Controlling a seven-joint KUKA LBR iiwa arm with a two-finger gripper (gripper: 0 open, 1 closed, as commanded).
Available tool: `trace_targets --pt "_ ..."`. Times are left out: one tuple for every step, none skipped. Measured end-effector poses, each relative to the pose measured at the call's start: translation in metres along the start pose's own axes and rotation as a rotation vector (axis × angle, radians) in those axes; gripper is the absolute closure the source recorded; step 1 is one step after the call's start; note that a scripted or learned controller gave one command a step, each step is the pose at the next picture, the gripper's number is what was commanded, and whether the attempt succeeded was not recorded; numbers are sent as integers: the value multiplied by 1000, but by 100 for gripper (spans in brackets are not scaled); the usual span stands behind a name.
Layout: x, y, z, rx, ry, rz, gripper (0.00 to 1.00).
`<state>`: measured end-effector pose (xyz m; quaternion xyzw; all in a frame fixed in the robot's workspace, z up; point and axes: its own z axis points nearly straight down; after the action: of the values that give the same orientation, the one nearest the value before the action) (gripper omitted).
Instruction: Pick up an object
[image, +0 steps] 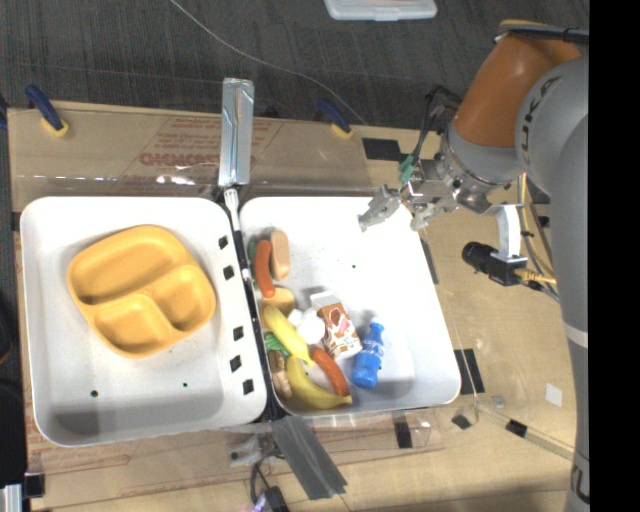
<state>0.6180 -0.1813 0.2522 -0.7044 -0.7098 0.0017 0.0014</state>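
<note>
The blue bottle (367, 358) lies in the right bin (400, 290), near the front, beside the carton (337, 328). The gripper (385, 210) hovers well apart, farther back; whether it grips anything, I cannot tell.

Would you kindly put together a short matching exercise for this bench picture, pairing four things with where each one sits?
Things:
1. yellow divided tray
2. blue bottle
3. hot dog
4. pincer

Places:
A. above the right bin's far edge
B. near the right bin's front, right of the small carton
C. lying in the left bin
D. at the right bin's left wall, towards the back

Pairs: 1-C, 2-B, 3-D, 4-A
</note>
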Motion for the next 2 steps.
trace_targets --pt "40 -45 103 8 3 104 0" --pt "35 -113 161 -2 2 -93 0"
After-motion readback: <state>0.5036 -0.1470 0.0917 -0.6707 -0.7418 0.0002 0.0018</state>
